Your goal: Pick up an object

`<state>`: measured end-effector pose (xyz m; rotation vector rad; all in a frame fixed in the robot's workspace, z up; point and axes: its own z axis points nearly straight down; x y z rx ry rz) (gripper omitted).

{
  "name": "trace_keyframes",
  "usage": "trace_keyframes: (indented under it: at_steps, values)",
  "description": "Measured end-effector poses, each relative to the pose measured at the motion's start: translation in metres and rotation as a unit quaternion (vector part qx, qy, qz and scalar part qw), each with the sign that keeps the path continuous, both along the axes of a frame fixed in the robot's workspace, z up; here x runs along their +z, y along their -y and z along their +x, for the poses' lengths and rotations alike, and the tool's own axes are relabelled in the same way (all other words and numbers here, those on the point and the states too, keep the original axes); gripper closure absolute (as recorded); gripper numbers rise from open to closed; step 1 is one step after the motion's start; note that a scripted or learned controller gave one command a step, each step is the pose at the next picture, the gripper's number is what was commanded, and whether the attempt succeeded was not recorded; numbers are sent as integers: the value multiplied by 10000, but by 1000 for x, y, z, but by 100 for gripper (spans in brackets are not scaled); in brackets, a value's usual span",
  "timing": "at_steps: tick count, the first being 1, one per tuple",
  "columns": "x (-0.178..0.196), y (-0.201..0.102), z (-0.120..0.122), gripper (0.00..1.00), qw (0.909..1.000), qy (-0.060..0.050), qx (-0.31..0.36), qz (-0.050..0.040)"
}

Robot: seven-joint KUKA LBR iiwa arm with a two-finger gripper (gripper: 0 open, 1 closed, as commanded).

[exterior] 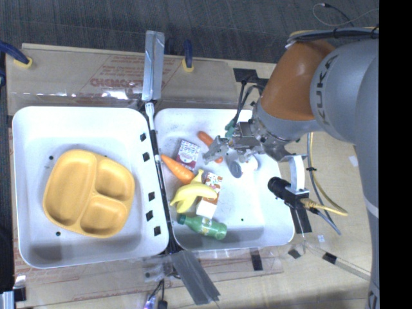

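The left bin (26, 172) holds a yellow divided tray (89, 192). The right bin (277, 230) holds a large carrot (177, 168), a smaller carrot (205, 138), a banana (188, 196), a green bottle (203, 226), a small purple-and-white packet (188, 152) and a white carton (209, 195); their labels are too blurred to read. The gripper (232, 159) hangs over the right bin near the small carrot, fingers spread, holding nothing.

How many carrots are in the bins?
2. One long orange carrot lies in the right white bin near its left wall, above the yellow banana. A smaller orange carrot lies farther back, beside the gripper. More may hide under the arm.
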<state>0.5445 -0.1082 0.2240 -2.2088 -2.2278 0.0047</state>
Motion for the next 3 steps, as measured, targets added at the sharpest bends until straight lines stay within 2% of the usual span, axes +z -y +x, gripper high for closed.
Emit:
trace_keyframes:
  at_steps: [1, 2, 3]
  values:
    - [-75, 4, -10, 0, 9867, 1, 1623, 9]
    - [-19, -13, 9, 0, 9850, 22, 1725, 0]
    - [-94, 18, -18, 0, 9891, 4, 1472, 5]
